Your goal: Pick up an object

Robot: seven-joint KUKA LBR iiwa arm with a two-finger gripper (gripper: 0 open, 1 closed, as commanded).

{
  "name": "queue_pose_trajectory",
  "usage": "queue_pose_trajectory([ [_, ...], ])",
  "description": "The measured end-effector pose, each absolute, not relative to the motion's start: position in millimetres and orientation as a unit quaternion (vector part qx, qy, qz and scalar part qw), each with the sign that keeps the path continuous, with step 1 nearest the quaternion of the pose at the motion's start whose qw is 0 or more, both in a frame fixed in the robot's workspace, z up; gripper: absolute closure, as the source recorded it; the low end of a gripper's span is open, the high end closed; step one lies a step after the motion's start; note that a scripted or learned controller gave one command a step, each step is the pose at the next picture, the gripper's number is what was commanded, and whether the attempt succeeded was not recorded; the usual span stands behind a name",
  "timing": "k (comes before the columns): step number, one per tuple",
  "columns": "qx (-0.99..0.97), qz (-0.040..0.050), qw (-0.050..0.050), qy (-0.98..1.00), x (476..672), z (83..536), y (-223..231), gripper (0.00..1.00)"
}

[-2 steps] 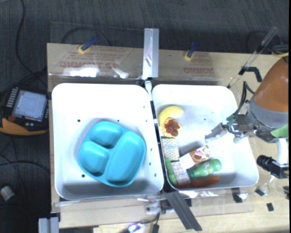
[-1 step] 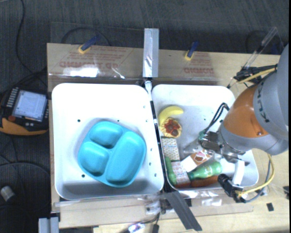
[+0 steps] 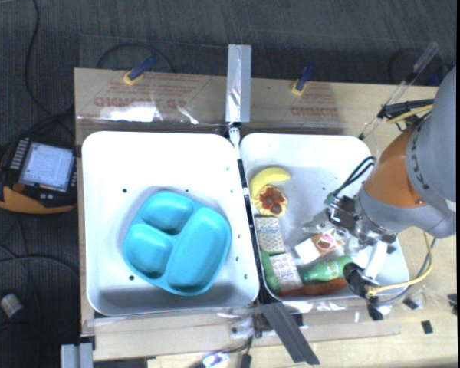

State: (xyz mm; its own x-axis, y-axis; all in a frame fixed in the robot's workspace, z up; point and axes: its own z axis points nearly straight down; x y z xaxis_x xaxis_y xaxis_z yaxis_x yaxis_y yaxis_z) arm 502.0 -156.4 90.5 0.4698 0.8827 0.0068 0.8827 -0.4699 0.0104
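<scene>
Presently, step: gripper [image 3: 339, 222] low in right bin [image 3: 314, 148], over the clutter.
Fingers: state could not be told.
Object: green bottle [image 3: 322, 271] at front wall.
Next: likely a confirmed close, then lift.

Single fixed camera, mounted above the worktop [image 3: 345, 98], looking down at a slant. Moderate range: both white bins [image 3: 107, 159] fully framed, floor visible toward 9 and 12 o'clock. Arm [image 3: 414, 182] enters from 3 o'clock.
</scene>
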Motion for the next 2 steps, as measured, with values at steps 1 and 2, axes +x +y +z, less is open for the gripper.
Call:
queue_pose_trajectory([
  [1,0.858,0.0052,0.004,0.514,502.4,100.1,-157.8,1.00],
  [2,0.759,-0.0013,0.000,0.651,527.7,180.1,-115.4,1.00],
])
